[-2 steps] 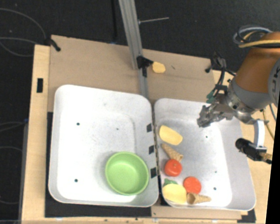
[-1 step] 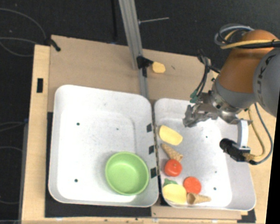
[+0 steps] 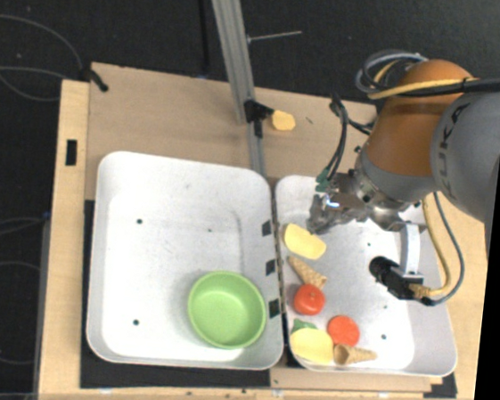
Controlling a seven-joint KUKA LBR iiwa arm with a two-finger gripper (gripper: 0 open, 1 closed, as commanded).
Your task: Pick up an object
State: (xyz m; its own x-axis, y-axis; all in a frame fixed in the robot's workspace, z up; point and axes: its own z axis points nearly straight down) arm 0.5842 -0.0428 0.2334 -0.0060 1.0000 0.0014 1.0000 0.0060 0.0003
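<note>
Cone (image 3: pixel 353 354) foremost; gripper (image 3: pixel 322 214) (above yellow piece (image 3: pixel 303 242)).

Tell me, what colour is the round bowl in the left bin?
Light green: the round plastic bowl, seen clearly in the camera view.

No readable text, label, brand, number or sign appears on any surface here; whatever markings exist are too small to make out.
</note>
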